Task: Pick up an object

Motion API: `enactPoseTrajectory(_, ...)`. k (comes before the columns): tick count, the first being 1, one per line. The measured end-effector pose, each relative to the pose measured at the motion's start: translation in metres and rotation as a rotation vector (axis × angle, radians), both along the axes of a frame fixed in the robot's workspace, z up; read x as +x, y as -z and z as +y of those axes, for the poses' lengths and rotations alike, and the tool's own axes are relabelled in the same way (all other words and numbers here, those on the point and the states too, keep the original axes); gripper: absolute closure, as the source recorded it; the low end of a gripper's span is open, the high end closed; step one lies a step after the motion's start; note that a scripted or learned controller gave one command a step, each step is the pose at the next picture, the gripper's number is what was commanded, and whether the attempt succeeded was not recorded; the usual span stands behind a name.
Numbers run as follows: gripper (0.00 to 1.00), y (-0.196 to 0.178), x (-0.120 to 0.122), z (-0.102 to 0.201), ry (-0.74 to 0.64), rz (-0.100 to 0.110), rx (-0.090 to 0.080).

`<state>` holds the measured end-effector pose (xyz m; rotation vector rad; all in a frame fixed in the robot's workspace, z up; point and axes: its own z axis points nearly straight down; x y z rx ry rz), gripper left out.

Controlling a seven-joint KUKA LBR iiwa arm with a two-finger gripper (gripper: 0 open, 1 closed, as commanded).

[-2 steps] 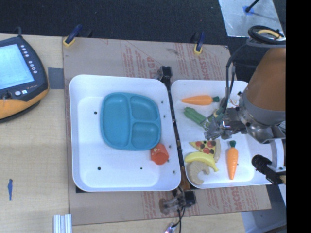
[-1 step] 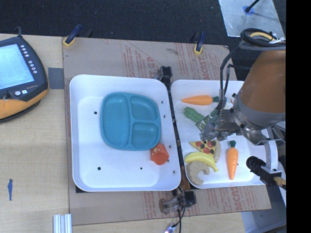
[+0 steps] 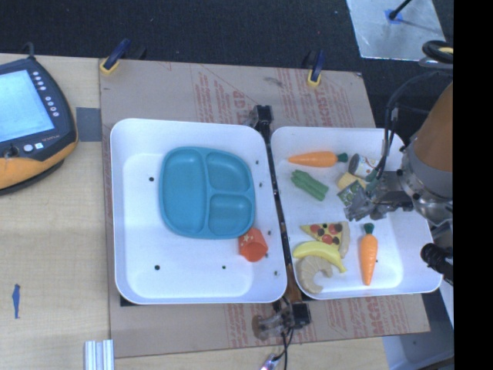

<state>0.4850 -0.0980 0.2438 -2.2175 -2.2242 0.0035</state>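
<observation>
Over the right bin (image 3: 408, 284), at about three o'clock, the gripper (image 3: 359, 200) hangs low among the toy food. I cannot tell how wide it is or whether it has hold of anything. Close by at eleven o'clock lies a carrot (image 3: 313, 159), and at nine o'clock a green bean piece (image 3: 309, 184). At six o'clock stands a second carrot (image 3: 368, 257), with a pizza slice (image 3: 326, 233) and a banana (image 3: 317, 253) next to it. Across in the left bin (image 3: 131, 206) sit a blue divided plate (image 3: 206, 191) and a small red toy (image 3: 253, 245).
</observation>
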Motion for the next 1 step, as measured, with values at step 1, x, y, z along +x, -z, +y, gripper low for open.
enactPoseTrajectory(1, 1.00, -0.0060, -0.0087, 0.0261, -0.003, 0.002, 0.001)
